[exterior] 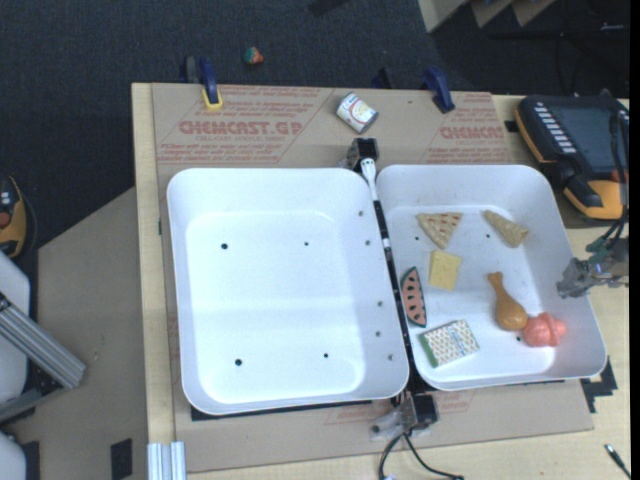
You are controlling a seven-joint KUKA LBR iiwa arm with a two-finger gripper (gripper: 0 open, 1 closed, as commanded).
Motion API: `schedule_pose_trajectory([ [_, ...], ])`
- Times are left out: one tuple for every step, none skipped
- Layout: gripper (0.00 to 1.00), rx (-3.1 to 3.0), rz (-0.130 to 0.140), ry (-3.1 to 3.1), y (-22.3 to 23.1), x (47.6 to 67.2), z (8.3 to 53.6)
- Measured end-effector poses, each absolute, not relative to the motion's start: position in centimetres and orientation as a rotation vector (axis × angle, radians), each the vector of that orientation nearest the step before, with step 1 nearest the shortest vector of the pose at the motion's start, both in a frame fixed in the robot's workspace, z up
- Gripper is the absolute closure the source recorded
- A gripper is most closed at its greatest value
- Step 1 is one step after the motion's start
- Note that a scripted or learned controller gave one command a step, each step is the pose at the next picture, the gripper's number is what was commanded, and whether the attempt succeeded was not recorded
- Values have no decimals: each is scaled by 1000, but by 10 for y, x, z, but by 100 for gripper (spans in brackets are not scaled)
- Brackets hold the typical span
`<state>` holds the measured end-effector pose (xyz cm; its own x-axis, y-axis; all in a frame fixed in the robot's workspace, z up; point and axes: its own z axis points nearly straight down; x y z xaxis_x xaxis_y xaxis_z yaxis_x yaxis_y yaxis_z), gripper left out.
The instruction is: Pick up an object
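Observation:
The right bin [545,193] holds several toy foods. A pizza slice [439,228] and a bread piece [507,229] lie toward the back. A yellow cheese block [444,269] sits mid-bin, with a watermelon slice [413,297] by the left wall. A chicken drumstick [506,303], a pink fruit [543,331] and a green checkered packet [449,342] lie toward the front. A small grey part of my gripper [583,276] shows at the bin's right rim, just right of the drumstick and above the pink fruit. Nothing is seen in it.
The left bin [190,268] stands beside the right one. A small white box [356,112] lies on the cardboard behind the bins, between blue clamps [209,80]. An orange-and-black handheld unit [575,148] sits at the far right.

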<state>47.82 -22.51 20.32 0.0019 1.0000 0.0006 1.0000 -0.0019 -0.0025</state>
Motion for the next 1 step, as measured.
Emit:
schedule_pose_trajectory([
  [100, -2215, 2, -2219, -197, 479, 159],
])
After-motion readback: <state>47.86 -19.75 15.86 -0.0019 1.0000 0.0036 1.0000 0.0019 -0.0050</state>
